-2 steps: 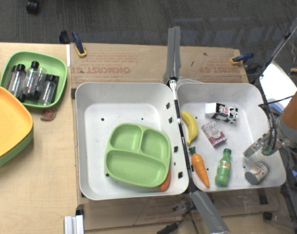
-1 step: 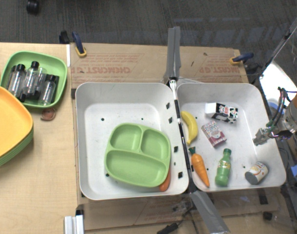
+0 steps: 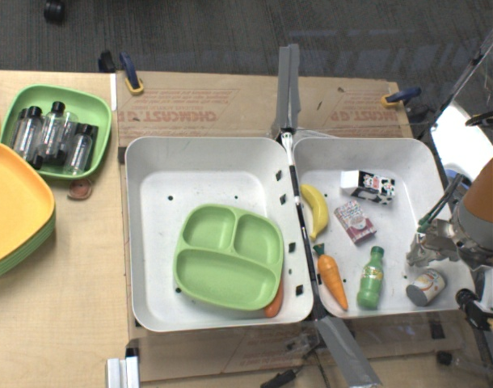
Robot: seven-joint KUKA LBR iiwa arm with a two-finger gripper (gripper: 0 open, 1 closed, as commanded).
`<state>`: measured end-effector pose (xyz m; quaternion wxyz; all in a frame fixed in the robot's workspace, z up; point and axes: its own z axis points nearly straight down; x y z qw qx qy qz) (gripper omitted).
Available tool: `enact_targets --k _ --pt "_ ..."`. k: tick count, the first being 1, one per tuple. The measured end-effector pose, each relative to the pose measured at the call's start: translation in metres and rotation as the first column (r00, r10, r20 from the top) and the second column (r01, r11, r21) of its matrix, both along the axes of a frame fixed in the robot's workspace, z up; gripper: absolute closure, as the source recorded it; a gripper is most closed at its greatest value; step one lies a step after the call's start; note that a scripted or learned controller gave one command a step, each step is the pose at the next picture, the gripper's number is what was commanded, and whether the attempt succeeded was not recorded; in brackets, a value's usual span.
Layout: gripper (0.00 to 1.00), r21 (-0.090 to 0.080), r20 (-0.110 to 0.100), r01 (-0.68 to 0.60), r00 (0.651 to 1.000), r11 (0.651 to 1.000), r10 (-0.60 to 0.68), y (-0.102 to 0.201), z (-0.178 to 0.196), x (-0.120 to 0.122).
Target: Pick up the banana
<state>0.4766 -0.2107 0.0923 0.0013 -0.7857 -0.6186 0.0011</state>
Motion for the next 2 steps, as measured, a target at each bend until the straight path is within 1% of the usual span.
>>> enact_targets --k 1,2 --pt "1.00 -0.003 -0.001 0.390 0.921 0.921 -0.390 0.006 -0.002 0.069" --pt "1.00 -0.003 -0.002 0.513 0.858 0.858 -0.513 0.001 -0.002 0.028"
